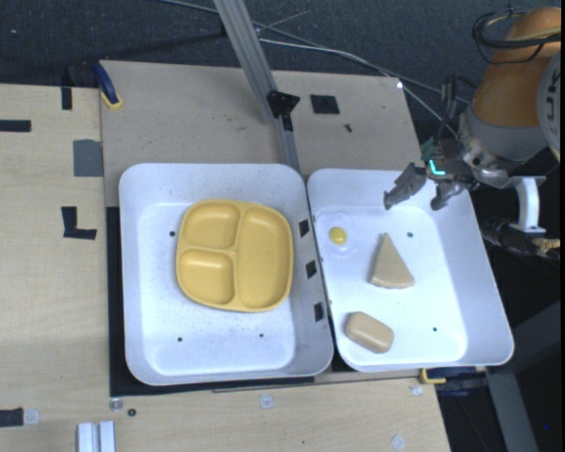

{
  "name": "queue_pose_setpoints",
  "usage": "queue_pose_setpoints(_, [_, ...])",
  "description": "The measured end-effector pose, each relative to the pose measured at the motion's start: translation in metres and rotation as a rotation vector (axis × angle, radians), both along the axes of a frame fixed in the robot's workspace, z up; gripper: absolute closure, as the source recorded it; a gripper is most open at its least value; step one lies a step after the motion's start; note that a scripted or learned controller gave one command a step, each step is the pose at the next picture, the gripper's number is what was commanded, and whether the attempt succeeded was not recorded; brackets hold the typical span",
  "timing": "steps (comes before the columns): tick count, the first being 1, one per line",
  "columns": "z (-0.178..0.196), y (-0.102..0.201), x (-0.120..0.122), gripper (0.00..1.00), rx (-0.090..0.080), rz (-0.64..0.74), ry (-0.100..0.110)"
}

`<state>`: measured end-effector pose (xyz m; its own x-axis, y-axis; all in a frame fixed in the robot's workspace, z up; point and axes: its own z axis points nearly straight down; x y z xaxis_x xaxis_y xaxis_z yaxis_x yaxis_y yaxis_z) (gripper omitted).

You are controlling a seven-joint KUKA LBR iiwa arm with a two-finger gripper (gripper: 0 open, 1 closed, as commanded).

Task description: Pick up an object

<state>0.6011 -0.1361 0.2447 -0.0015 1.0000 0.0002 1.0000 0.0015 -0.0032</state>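
Gripper (417,196) poised open over the back of the right bin (485,295), nothing between the spread fingers

Hovering above bare white floor near the bin's far edge, jaws released and well apart from any object. Three candidates below: tan wedge (390,264) near the middle, small yellow piece (337,236) by the left wall, tan rounded block (368,331) toward the front. Wedge nearest, probably light and stiff, likely a toy food piece; smooth sloped sides apt to slip, so best pinched across the two flat faces, low near the wide base. Yellow divided plate (235,254) lying in the left bin (141,281), too wide and flat for an easy grip
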Motion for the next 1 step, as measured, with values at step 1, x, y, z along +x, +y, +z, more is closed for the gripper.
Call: queue_pose_setpoints(1, [0.0008, 0.0000, 0.0004, 0.00, 0.000, 0.000, -0.002])
